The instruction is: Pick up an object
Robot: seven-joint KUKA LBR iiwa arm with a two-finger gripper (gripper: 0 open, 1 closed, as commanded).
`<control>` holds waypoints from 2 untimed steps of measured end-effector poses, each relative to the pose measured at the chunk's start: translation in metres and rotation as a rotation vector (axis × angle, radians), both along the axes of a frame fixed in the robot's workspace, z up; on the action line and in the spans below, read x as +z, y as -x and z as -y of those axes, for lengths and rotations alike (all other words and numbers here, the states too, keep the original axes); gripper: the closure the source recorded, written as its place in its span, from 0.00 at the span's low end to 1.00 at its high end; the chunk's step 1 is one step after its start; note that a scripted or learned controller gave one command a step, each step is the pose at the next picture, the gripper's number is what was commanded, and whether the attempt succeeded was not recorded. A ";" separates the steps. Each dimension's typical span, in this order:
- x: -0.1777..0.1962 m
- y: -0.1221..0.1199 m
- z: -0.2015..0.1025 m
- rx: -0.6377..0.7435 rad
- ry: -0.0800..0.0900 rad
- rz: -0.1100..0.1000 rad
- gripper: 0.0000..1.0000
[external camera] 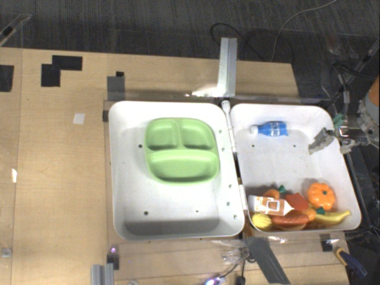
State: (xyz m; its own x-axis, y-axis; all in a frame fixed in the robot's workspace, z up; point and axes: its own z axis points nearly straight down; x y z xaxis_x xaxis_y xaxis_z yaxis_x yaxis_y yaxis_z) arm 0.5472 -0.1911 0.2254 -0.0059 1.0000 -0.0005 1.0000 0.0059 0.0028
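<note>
Fingers: can't tell if apart or together, too small and blurred. Gripper (330, 138) hovers over the right bin (285, 168), at its right wall, nothing seen in it. Likely target: blue bottle (270, 129), lying on its side near the bin's back wall, alone. Small, blue body, white cap end. Probably light, stiff, smooth plastic that may roll; take it across the body. Toy food pile (297, 209) sits in the bin's front corner.

My pale wooden bench (53, 177) meets dark carpet (148, 10) at twelve o'clock, crossed by what may be cables (309, 8).
</note>
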 end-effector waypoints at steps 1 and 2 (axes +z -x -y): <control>-0.137 -0.083 -0.035 0.051 0.002 0.008 0.00; -0.133 -0.118 -0.068 0.019 -0.002 -0.018 0.00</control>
State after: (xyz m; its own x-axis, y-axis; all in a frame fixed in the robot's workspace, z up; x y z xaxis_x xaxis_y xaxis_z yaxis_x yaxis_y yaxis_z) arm 0.6656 -0.1234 0.0927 -0.0249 0.9997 0.0014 0.9996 0.0249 -0.0153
